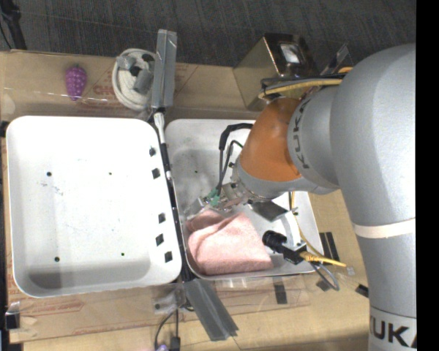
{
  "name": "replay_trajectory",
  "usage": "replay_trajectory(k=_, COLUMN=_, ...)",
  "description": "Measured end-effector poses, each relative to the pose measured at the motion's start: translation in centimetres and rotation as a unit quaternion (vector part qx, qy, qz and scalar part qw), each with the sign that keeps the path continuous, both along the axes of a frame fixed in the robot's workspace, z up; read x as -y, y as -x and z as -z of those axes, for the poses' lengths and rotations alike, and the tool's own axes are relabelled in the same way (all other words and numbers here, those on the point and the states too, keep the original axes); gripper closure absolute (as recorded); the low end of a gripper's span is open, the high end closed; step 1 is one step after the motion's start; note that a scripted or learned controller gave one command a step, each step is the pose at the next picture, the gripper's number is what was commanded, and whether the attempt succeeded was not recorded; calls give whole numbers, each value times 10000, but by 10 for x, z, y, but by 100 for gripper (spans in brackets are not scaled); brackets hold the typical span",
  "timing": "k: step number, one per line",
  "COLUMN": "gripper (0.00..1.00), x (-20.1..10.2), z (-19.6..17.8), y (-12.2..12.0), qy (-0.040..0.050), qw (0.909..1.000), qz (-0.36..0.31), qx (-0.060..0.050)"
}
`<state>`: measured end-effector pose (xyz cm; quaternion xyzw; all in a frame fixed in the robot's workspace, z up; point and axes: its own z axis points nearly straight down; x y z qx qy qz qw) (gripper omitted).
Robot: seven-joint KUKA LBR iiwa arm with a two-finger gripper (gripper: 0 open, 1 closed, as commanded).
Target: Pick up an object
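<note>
Cloth (229, 243), pink and folded, is lying in the right bin (194, 141), bunched toward its near edge. The arm (293, 148) is reaching down over that bin, placing the hand (221, 196) just above the cloth's far edge, probably to grasp it; whether the hand is gripping anything, I cannot tell. The left bin (80, 203) is sitting beside it on the table (36, 79).

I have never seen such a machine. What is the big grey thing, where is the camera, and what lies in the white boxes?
The camera looks down from above at a slant. The big grey thing is a robot arm with an orange band, reaching in from the right. Its tool hangs low over the right bin, just above a pink cloth. Whether it grips anything is hidden. The left bin sits beside it. Behind the bins, on the bench, lie a small purple object and a white roll.
</note>
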<state>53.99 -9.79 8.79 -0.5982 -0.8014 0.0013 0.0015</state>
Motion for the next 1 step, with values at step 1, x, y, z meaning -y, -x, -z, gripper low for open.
replay_trajectory(k=1, gripper=100, x=1, z=-5, y=0, qy=6, qw=10000, qz=-16, qx=-18)
